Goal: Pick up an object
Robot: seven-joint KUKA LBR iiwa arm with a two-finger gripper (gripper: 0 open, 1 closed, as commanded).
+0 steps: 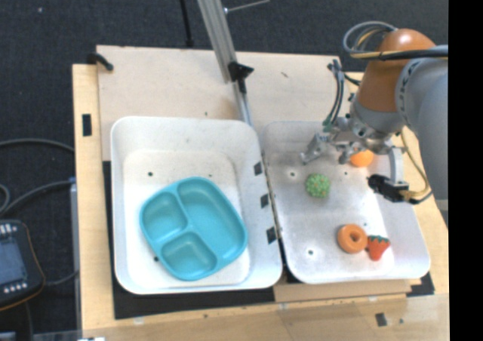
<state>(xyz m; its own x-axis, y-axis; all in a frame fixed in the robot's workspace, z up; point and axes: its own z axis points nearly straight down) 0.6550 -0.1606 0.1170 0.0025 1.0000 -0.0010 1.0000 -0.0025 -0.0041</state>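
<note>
Gripper [349,152] low over small orange piece [362,158] in right bin [290,143], finger state can't tell; piece may skid off w/ off-centre contact

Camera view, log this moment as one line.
hand over right bin | orange piece beside it | broccoli, donut, strawberry loose

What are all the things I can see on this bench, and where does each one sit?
Bins: two, white, side by side; left bin, right bin.
Divided plate: one, light blue, in the left bin.
Green ball: one, middle of the right bin.
Doughnut: one, orange, near front of the right bin.
Strawberry: one, red, right beside the doughnut.
Orange piece: one, back of the right bin, by the gripper.
Gripper: one, grey, over the right bin's back.
</note>
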